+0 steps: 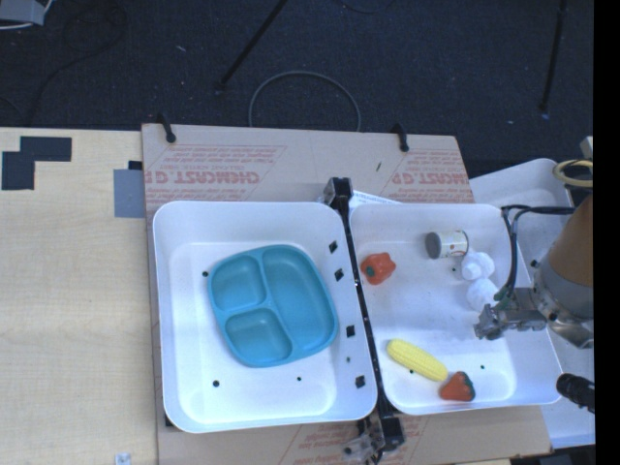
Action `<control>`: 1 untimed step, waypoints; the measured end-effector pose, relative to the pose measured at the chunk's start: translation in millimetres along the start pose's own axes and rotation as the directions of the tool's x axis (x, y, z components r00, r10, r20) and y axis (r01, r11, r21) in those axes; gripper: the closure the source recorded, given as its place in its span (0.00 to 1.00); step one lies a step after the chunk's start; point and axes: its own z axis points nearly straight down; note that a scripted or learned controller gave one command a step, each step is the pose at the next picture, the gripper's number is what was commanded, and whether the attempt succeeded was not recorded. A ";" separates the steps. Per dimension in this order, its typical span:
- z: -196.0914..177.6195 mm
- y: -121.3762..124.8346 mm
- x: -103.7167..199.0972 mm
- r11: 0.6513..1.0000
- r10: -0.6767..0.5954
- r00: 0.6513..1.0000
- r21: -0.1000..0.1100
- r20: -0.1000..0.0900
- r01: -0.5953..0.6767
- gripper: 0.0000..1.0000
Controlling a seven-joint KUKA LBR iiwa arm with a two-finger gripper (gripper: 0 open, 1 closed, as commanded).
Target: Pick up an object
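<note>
The grey arm with an orange band enters from three o'clock, and its dark two-finger end effector (492, 320) sits low over the right shallow white plastic bin (399, 387), at that bin's three o'clock edge. Whether it is clenched or released I cannot tell; nothing is seen between its tips.

Inside the right bin, a small silver metal cylinder with a dark end (446, 244) lies at about one o'clock. Just beside it, towards three o'clock, is a lumpy white object (477, 268), near the end effector and at its eleven o'clock. A small orange-red pepper-shaped toy (378, 267) lies at the bin's ten o'clock, close to the divider. A yellow corn-cob toy (418, 359) lies at six o'clock, tilted, and a red strawberry-like toy (457, 387) sits just beside its lower end at five o'clock.

The left shallow white plastic bin (184, 376) holds a blue three-compartment plastic plate (272, 303) at its centre. Both bins rest on a cardboard sheet (291, 168) on the pale wooden bench (68, 308).
</note>
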 end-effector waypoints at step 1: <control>-53.5 6.3 8.7 1.000 0.001 1.000 -0.002 0.001 -0.001 1.00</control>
